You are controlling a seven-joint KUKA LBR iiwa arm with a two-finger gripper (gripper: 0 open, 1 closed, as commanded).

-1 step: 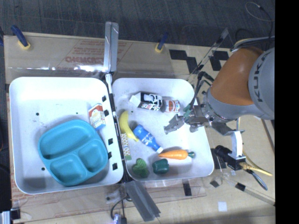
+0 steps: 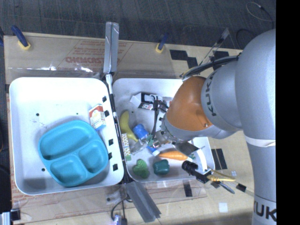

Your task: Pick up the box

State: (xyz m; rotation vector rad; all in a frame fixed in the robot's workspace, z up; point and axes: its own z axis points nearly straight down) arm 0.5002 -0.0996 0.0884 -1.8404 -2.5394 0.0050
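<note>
Two white bins side by side on a bench, seen from above at a slant. Left bin (image 2: 18, 125): a blue tray (image 2: 72, 153) with three compartments lies in the lower half; the box (image 2: 97, 116), small, white with red print too small to read, rests just beside the tray's upper right corner, against the bin's right wall. Right bin (image 2: 126, 90): a banana (image 2: 124, 123) near the left wall, a blue bottle (image 2: 139, 131) just to its right, a carrot (image 2: 172, 155) lower down, two green items (image 2: 150, 168) near the bottom edge, and a black-and-white package (image 2: 149, 100) near the top. The arm (image 2: 234, 97), grey with an orange band (image 2: 187, 109), reaches over the right bin from the right; "KUKA" reads on the grey housing beside the band, and "KU" on the base at the lower right. The gripper (image 2: 157, 137) hangs above the clutter in the right bin, well apart from the box; whether it is released or clenched cannot be told. Red lettering on the cardboard behind the left bin is too faint to read
</note>
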